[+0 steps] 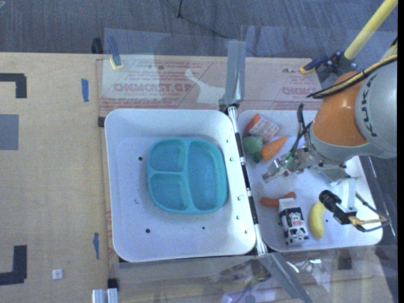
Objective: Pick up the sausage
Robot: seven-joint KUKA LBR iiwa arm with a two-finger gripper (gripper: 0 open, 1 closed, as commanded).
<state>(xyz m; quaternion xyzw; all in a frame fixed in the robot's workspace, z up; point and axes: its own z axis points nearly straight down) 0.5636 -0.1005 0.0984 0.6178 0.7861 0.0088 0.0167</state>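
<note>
A: Where's the sausage?

B: Lower middle of the right bin, lying flat; a carton just below it, a banana to the right.

A: And the gripper?

B: Above the sausage, apart from it, near the carrot; fingers spread, nothing between them; blue plate in the left bin.

The left bin holds a teal divided plate at its centre. The right bin holds a banana near its front edge and a carrot near its rear-left corner.
</note>
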